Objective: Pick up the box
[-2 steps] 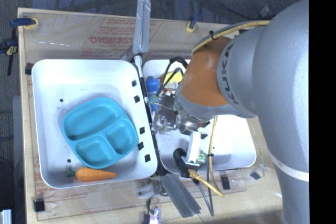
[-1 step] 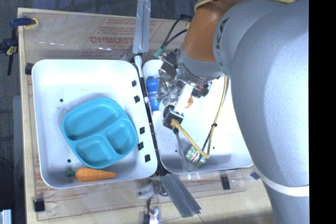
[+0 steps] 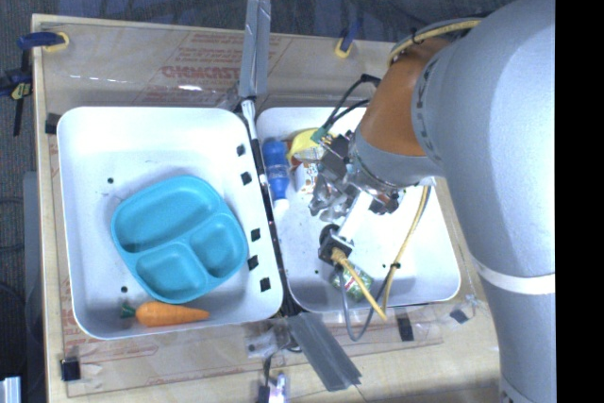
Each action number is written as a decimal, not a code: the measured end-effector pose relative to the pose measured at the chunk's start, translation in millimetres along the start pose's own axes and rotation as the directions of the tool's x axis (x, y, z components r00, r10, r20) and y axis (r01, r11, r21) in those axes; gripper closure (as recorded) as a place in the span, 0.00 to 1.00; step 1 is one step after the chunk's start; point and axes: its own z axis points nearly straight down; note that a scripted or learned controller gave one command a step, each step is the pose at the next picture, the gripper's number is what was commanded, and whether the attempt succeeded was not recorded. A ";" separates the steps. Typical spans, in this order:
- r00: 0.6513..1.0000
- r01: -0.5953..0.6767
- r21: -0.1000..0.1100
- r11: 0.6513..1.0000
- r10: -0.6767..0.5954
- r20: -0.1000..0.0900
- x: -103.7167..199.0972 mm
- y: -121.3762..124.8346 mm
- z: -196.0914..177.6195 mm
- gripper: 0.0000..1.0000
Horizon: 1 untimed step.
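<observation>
Down in the right bin [image 3: 444,274], hunting the box.
The gripper [image 3: 330,198] hangs low among clutter beside a blue bottle [image 3: 274,167]; its grip cannot be told. The box is likely the small pack [image 3: 351,281] near the front wall, lying apart.

Two shallow white plastic bins side by side on a bench: left bin [image 3: 80,146], right bin [image 3: 429,274]. In the left bin, a light-blue three-compartment plastic tray [image 3: 179,236], tilted; just below it, near the front wall, an orange toy carrot [image 3: 170,314] lying flat. In the right bin, along the dividing wall, a blue bottle [image 3: 276,167]; beside it, a yellow object [image 3: 304,142], partly hidden.
</observation>
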 end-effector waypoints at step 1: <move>0.933 -0.360 -0.002 0.933 0.360 -0.004 0.0 -53.5 -52.7 1.00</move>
